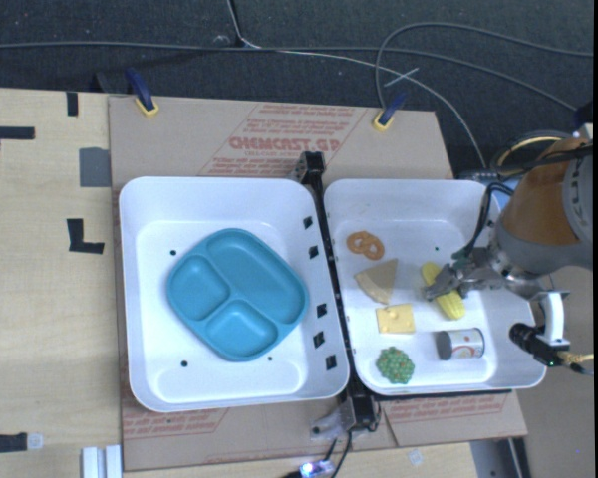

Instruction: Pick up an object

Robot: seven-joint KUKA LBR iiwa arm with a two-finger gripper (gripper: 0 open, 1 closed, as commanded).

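Cardboard [279, 137] covers the middle of the bench [40, 267], held at its far edge by two clamps [145, 101], and on it two white bins sit side by side, touching along their inner edges. Cables [309, 58] trail over the dark surface beyond the bench's far edge.

Taking up most of the left bin [140, 207] is a blue tray [237, 292] with three compartments, turned at a slant to the bin's walls.

From the right bin's outer edge the grey arm [548, 217] reaches in, its orange band showing above the wrist. Its gripper [448, 282] is low over the right bin [409, 192], near the middle toward the outer edge, right at a yellow piece [450, 305]; whether the fingers are apart or together cannot be told, nor whether they touch the piece.

Several small things lie in the right bin. A tan wedge [377, 282] rests near the bin's centre, just left of the gripper. A yellow square [396, 319] lies just nearer the front edge than the wedge. A green clump [396, 364] sits by the front edge. A small can [459, 344] lies on its side near the front right corner, close to the yellow piece. A brown pretzel [365, 245] lies toward the far edge, near the inner wall.
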